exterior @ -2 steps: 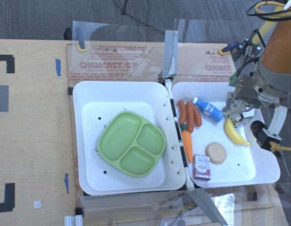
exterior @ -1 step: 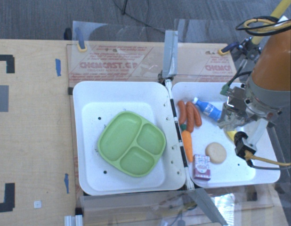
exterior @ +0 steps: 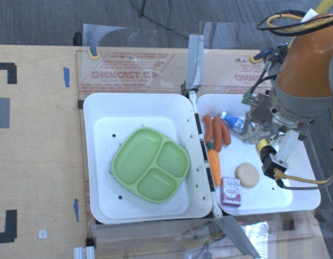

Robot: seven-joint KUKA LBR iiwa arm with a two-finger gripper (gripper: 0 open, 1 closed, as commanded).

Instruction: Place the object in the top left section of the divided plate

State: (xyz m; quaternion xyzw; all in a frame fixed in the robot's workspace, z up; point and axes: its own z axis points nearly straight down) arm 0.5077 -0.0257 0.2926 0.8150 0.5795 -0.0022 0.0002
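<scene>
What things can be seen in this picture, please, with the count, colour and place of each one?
Bins: two, white, side by side on the bench.
Divided plate: one, light green, three sections, lying in the left bin, nothing in it.
Sausages: about three, red-brown, top left of the right bin.
Carrot: one, orange, along the left wall of the right bin.
Bottle: one, blue with a white cap, beside the sausages, partly behind the arm.
Round piece: one, tan, lower middle of the right bin.
Small carton: one, purple and white, bottom left of the right bin.
Arm: one, grey and orange, above the right bin.
Gripper: one, over the right bin, near the bottle.
</scene>
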